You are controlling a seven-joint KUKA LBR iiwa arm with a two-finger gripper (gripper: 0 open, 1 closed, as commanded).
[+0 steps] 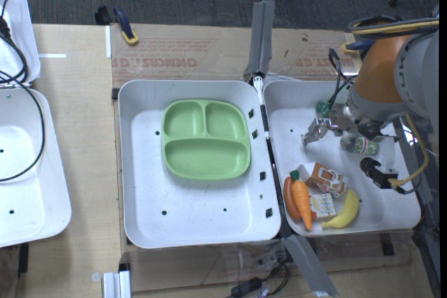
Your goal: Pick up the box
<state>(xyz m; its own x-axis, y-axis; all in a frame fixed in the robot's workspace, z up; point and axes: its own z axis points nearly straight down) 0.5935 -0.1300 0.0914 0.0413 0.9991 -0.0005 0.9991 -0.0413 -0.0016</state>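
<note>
Near the right bin's front, the box (327, 179) lies flat, long axis slanting left-right; hand (316, 132) spread apart.

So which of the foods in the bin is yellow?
The banana, curved along the near edge of the right bin. The carrot beside it is orange.

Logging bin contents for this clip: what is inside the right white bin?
The right white bin holds an orange carrot, a yellow banana, an orange box and a small printed packet. The tool hangs above; the arm hides the bin's far right part.
</note>
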